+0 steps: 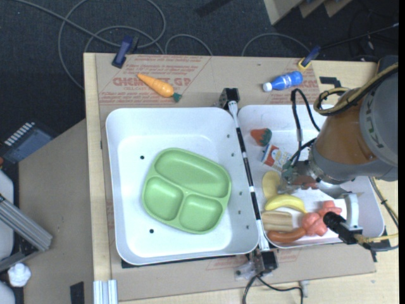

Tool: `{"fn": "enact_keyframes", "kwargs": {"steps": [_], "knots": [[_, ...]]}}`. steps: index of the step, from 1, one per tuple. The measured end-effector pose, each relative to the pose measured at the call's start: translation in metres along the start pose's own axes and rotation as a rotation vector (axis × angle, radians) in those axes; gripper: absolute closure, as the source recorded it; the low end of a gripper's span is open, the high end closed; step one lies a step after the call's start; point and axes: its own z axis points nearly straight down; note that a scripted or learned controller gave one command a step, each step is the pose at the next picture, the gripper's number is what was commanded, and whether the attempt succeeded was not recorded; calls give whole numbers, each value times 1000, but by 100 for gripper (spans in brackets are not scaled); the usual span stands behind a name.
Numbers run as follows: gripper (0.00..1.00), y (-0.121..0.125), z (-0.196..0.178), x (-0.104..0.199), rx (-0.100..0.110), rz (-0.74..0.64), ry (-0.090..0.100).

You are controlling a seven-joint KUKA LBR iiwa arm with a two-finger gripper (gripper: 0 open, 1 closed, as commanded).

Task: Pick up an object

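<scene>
While the arm (354,138) reaches in from the right over the right bin (373,217), I see its claw (292,177) low among the toy food near that bin's left wall. I cannot tell whether the claw is apart or together; its tips are lost against the clutter.

Candidate objects, right bin: a yellow banana (285,202) just near of the claw, a bread-coloured piece (276,219) beside it, a brown sausage (286,236) along the near wall, a pink toy (316,221) to the right of these. A pale yellow piece (271,182) lies just left of the claw. Farther back sit a red and green item (260,135) and a small white and red packet (273,155). These pieces crowd together, several touching.

Left bin (120,170) holds a green divided tray (186,190), flat, roughly centred.

On the counter (95,233), beyond the bins: an orange carrot (157,85) at far left, a blue and white bottle (283,82) at far right, well apart from the claw. Black cable (297,116) loops over the right bin's far end, beside the arm.
</scene>
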Motion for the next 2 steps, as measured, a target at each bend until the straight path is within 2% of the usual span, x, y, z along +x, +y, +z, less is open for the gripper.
{"fn": "enact_keyframes", "kwargs": {"steps": [1, 2], "knots": [[0, 0, 0, 0, 0, 0, 0], [0, 81, 10, -29, -1, -3, 0]]}}
